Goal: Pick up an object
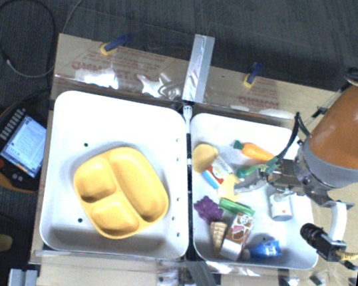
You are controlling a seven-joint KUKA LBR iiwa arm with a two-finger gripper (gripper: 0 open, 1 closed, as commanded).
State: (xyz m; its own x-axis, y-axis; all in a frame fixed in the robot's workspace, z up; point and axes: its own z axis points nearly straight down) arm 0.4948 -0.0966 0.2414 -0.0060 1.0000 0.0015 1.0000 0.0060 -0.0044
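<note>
Arm: grey robot arm with an orange band (351, 126) enters from the right edge and reaches over the right bin.
Gripper: two-finger gripper (259, 174) sits low over the middle of the right bin, pointing left toward the toy cluster. Whether it is spread or closed cannot be told; nothing is visibly held.
Right bin: shallow white plastic bin (295, 258) holds a loose group of small toys.
Carrot: orange toy carrot with a green top (253, 150) lies near the bin's far wall, just above the gripper.
Yellow piece: rounded yellow toy food item (204, 155) rests by the bin's left wall.
Red and white item: small red and white packet (215, 176) lies just below the yellow piece.
Grapes: purple toy grape bunch (207, 209) lies left of centre.
Green item: flat green toy piece (236, 207) lies beside the grapes, below the gripper.
Carton: small brown and white toy carton (237, 234) lies near the front wall.
Cone: tan waffle cone toy (218, 233) touches the carton's left side.
Blue item: rounded blue toy (265, 248) lies at the front, right of the carton.
White cup: small white cylinder (281, 208) stands beneath the wrist.
Left bin: matching white bin (75, 116) holds a yellow divided plastic tray (121, 192) with three compartments.
Outside the bench: handheld control pendant with lit screen (15, 145) rests on dark carpet at the left.
</note>
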